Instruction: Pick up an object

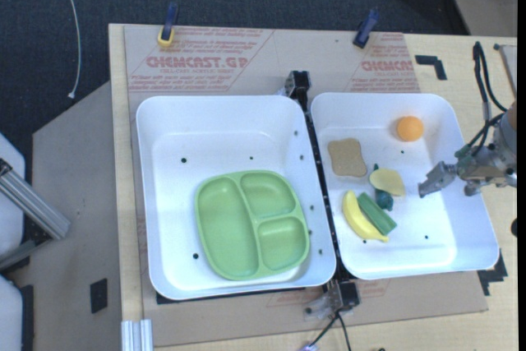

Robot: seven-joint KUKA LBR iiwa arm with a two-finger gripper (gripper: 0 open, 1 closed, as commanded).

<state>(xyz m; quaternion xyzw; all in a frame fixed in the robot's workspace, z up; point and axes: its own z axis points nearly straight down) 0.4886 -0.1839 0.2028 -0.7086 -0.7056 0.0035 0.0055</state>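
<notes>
Over the right bin's [472, 247] right-hand side hangs the claw [433, 181], at the end of the grey arm that comes in from the right edge of the view. One dark finger [436, 179] juts out leftward and slightly down from the wrist body; the other finger cannot be made out, so how far the claw is open cannot be told, and nothing shows between its fingers

Just to the left of the claw, apart from it, lies a pale yellow slice-shaped piece [388, 181]. Below that, left and down from the claw, a small teal object [384, 198] sits against a green block [376, 214], and the green block rests across a yellow banana [360, 218] that lies on the bin floor at a slant. Further left and a little up from the claw is a tan slice of toast [348, 158], lying flat near the bin's left wall. Up and slightly left of the claw, near the bin's far wall, sits an orange ball [409, 128], well apart from the other pieces

Far to the left of the claw, past the divide between the two bins, the left bin [164, 136] holds a green divided plate [251, 223] with three compartments, resting in the near half of that bin
</notes>
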